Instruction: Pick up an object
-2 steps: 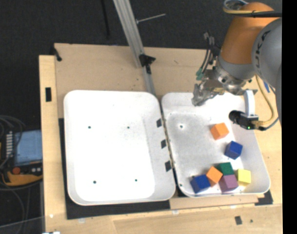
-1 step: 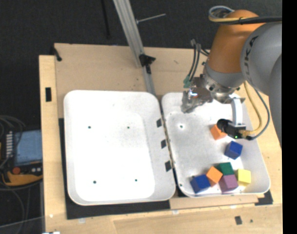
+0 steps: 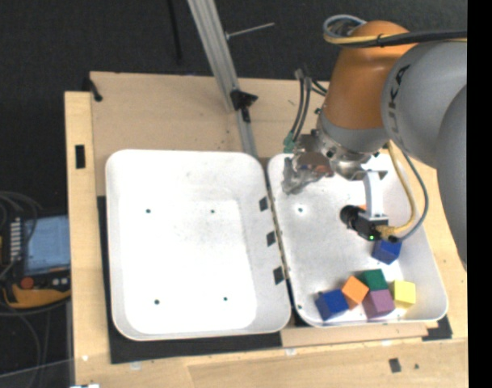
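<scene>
Several small blocks lie in the right bin near its front right corner: a blue block, an orange one, a green one, a purple one and a yellow one. Another blue block sits a little farther back by the right wall. My gripper hangs over the back left part of the right bin, well away from the blocks. Nothing shows between its fingers.
The left bin lies beside the right one. A slanted metal pole rises behind the bins. A black fitting with a green light hangs from the arm's cable over the right bin. A blue device sits off the bench's left.
</scene>
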Controlling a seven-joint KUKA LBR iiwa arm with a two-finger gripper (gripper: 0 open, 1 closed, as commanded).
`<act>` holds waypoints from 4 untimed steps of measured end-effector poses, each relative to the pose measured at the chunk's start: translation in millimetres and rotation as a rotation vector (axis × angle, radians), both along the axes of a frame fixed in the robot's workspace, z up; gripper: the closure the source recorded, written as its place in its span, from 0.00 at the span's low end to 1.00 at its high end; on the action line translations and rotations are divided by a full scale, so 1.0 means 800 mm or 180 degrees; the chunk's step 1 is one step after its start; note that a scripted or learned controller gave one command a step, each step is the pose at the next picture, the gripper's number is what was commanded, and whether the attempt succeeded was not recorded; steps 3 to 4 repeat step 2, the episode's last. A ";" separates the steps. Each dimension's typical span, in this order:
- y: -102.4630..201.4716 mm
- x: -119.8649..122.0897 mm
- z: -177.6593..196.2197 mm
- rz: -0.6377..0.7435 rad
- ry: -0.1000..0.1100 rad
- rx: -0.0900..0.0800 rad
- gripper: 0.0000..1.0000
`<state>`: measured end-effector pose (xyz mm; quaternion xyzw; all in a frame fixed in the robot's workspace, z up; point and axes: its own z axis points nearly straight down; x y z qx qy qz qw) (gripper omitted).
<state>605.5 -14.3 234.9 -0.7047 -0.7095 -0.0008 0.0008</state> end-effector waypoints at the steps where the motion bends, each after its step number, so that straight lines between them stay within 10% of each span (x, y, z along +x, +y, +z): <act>1: 0.055 -0.035 -0.012 -0.0006 0.0007 -0.0008 1.00; 2: 0.118 -0.059 -0.012 0.0002 0.0005 -0.0002 1.00; 4: 0.118 -0.059 -0.012 0.0002 0.0005 -0.0002 1.00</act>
